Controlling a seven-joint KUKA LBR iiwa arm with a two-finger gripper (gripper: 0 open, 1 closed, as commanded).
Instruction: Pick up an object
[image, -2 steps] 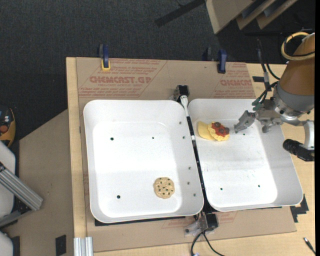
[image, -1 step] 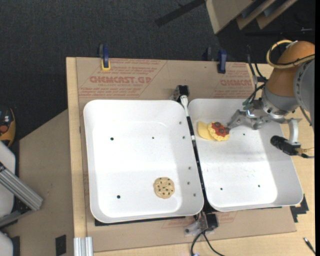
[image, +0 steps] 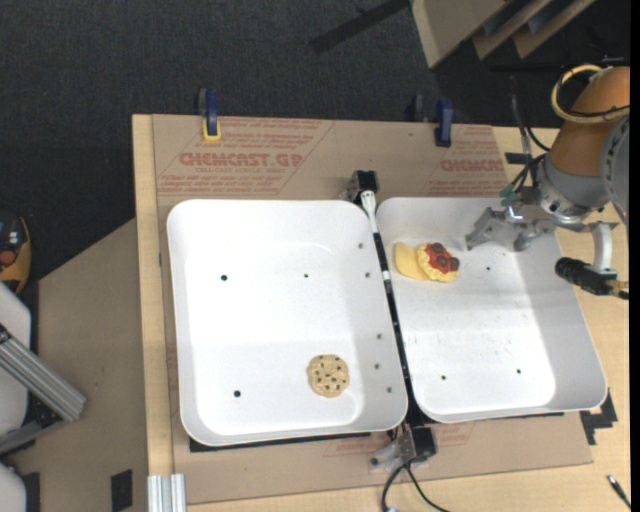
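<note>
A yellow pastry with a red centre (image: 428, 261) lies in the right bin (image: 500, 360), near its far left corner. A round chocolate-chip cookie (image: 327, 375) rests in the left bin (image: 250, 310), toward its front right. My gripper (image: 497, 228) hangs over the far part of the right bin, a short way right of the pastry and apart from it. Its fingers (image: 479, 230) are spread open and nothing sits between them.
The two white bins sit side by side on a cardboard sheet (image: 250, 150) held by blue clamps (image: 209, 103) at the back. A black clip (image: 363, 184) sits where the bins meet at the rear. Cables (image: 590, 272) hang near the arm at the right.
</note>
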